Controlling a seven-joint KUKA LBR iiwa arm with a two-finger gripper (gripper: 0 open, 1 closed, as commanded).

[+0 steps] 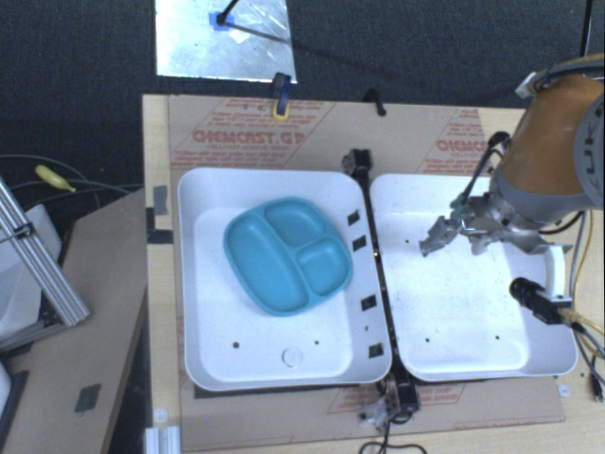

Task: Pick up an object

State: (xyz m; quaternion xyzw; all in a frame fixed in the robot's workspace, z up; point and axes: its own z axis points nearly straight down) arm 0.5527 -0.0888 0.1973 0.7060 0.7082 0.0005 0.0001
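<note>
Brown cardboard (255, 135) covers the bench under two white bins. A blue tray (286, 253) with three sections lies flat in the left bin (203, 348). Over the right bin (473, 343), the gripper (437, 239) hangs near the back wall, pinching nothing. I cannot tell how its claw is set.

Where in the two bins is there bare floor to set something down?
Right bin: bare floor toward its front wall and divider side; the gripper hangs over its upper middle. Left bin: crowded centrally by the blue tray; only a front strip is bare.
</note>
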